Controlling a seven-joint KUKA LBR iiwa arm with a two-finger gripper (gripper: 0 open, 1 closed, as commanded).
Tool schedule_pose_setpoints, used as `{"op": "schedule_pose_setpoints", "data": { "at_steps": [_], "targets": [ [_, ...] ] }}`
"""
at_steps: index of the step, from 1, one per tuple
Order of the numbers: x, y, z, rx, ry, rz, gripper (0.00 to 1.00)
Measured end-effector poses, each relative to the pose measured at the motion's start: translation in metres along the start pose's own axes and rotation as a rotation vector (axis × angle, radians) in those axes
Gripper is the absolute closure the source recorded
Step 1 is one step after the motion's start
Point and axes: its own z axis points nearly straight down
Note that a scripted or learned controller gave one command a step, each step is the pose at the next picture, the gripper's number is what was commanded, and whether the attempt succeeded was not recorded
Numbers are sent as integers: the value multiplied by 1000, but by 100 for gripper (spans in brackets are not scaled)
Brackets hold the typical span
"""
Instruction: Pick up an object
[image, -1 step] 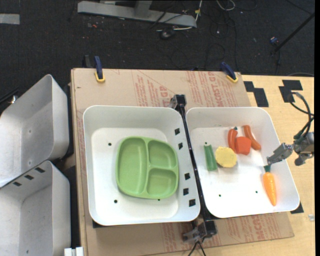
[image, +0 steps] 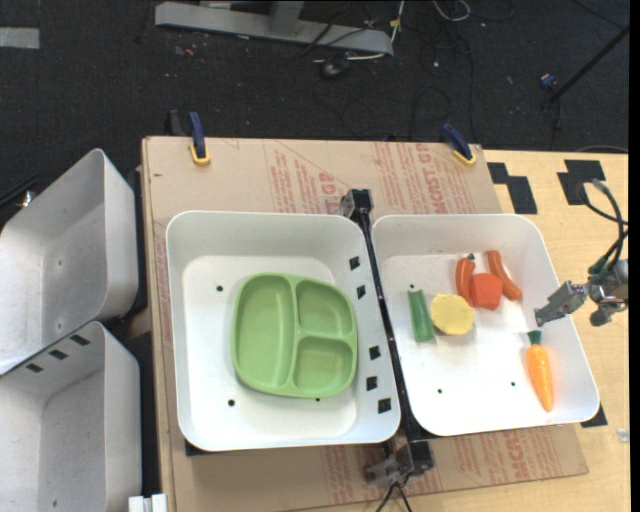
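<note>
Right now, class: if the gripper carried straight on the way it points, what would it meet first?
The gripper points left into the right bin. Probably bare bin floor first, then the yellow piece; depth is unclear.

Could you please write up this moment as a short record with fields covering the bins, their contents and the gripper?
left bin: holds a green divided plate with three compartments
right bin: holds five toy foods
toy foods, upper group: red-orange block, with thin orange pieces beside it
toy foods, middle: green stick beside a yellow round piece
toy foods, right edge: carrot lying lengthwise
gripper: at the right bin's right rim, above the carrot, nothing seen between its fingers
</note>
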Motion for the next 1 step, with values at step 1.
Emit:
{"op": "schedule_pose_setpoints", "data": {
  "at_steps": [1],
  "targets": [
    [3, 3, 63, 4, 2, 2, 0]
  ]
}}
